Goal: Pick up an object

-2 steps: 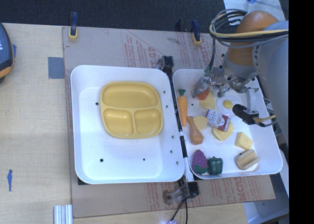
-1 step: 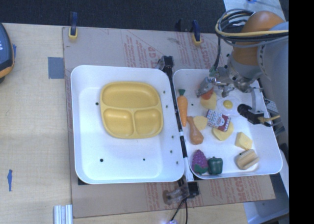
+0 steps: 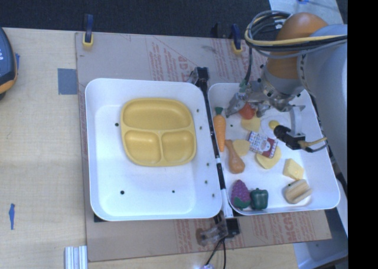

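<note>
Toys crowd my right-hand bin (image 3: 322,200), and I read them from the near edge back. Closest to the camera sit a purple grape bunch (image 3: 240,193) touching a green pepper (image 3: 258,198), with a tan bread roll (image 3: 296,191) near them to the right and a pale cheese wedge (image 3: 293,169) just behind it. Further in lie a yellow slice (image 3: 267,161), a small red and white packet (image 3: 258,141), a brown drumstick (image 3: 234,158) and an orange carrot (image 3: 220,131) running along the bin's left wall. Behind those, my gripper (image 3: 255,104) hangs over the far part of the bin, with a red tomato-like piece (image 3: 247,111) just below it. I cannot tell whether that piece is pinched or merely beside me, because my wrist hides the tips; so I cannot say how my gripper is set.

The left bin (image 3: 97,144) bears 1 yellow divided plate (image 3: 158,130), well apart from my reach.

My worry is the crowding. If I close on the red piece off-centre, it could squirt sideways against the neighbouring yellow bits. Coming down too near the far wall could also make me scrape the bin. A round, smooth toy will likely roll rather than seat.
</note>
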